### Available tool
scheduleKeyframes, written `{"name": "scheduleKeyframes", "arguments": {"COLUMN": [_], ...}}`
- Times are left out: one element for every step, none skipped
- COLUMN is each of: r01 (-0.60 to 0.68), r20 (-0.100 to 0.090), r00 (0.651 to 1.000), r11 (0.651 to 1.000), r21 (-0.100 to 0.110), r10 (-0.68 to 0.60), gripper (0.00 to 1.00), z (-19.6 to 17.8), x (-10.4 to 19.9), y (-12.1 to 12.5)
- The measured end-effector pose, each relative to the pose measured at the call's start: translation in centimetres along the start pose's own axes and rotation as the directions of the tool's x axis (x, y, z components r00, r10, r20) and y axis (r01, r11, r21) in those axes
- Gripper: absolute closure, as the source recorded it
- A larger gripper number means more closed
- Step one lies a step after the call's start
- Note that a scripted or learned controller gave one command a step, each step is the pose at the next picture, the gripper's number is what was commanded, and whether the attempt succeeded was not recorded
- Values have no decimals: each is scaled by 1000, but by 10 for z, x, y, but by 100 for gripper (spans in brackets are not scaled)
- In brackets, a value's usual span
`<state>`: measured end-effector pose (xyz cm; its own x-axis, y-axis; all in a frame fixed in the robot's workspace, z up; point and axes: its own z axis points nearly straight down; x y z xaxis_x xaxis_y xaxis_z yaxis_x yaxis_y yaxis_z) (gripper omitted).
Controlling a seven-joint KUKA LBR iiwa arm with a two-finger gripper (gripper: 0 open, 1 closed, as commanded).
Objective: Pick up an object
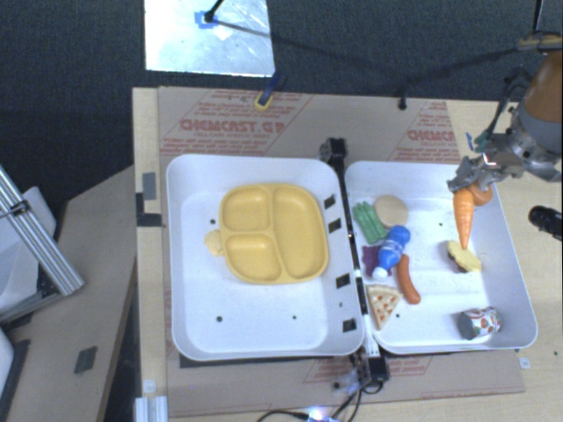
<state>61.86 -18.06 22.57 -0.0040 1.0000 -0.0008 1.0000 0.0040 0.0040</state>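
above the right bin (437,322), pincer (471,179) hides carrot (463,218) top.

Dark carpet (70,77) around cardboard-topped bench (352,117)

Arm (538,117) cut off by right edge. Hand (478,172) blurred. Top end of carrot (463,221) covered by hand; contact between them not resolvable. Purple item (373,258) partly overlapped by blue bottle (393,249); kind not determined. Small yellow piece (212,243) partly hidden under left rim of yellow plate (271,233). Markings on small grey object (478,323) too blurred to be read; kind not determined. Metal frame (31,236) cropped by left edge.
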Motion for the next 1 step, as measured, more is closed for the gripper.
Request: {"name": "scheduleKeyframes", "arguments": {"r01": [6], "r20": [-2], "r00": [1000], "r11": [1000], "r21": [2], "r10": [-6], "gripper": [100], "z": [0], "x": [63], "y": [1]}}
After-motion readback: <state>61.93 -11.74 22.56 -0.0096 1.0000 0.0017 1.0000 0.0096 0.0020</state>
